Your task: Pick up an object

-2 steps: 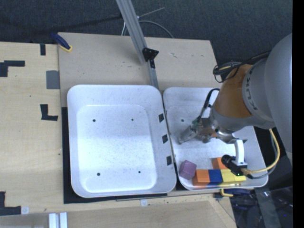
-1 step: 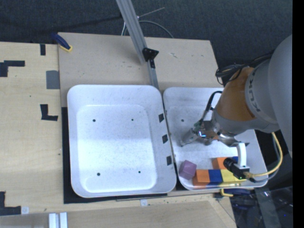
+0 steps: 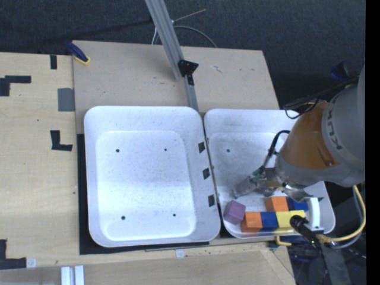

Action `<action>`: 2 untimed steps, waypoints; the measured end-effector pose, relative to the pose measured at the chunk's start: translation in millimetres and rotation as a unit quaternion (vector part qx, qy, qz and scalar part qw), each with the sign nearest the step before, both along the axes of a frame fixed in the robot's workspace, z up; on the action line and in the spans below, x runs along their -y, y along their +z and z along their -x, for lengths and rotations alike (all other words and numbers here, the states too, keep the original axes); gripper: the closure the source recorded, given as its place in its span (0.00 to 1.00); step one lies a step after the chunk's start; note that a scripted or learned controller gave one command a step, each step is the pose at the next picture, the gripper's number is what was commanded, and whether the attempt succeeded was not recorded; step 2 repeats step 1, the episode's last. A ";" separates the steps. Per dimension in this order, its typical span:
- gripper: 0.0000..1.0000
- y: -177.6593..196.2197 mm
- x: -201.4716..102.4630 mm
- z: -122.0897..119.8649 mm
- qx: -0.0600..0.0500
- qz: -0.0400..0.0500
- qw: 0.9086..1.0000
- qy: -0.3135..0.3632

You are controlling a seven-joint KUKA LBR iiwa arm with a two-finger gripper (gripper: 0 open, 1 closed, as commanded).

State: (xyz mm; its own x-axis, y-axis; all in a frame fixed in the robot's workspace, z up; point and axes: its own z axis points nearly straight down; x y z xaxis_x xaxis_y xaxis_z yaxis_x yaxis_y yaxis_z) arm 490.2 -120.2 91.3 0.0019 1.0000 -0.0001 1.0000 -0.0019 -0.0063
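1. The desk is seen to carry two shallow white bins set side by side, presumably so that items may be moved from one to the other.
2. The arm, grey with an orange band, is extended from the right over the right bin, and is judged to be positioned for a pick.
3. The left bin is noted with only small dark marks on its floor.
4. In the right bin, the blocks are found clustered in the near corner: a purple block at the left, an orange block just beside it, a blue block, a yellow block and a second orange block behind them. Any of these may serve as the object to be picked.
5. The hand is lowered near the bin floor, just behind the purple block. Whether it is released or clenched cannot be told; nothing is seen held in it.
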 end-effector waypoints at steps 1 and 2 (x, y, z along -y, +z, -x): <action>0.00 0.0 -30.6 -9.9 0.002 -0.001 1.000 0.003; 0.00 0.0 -30.6 -9.9 0.002 -0.001 1.000 0.003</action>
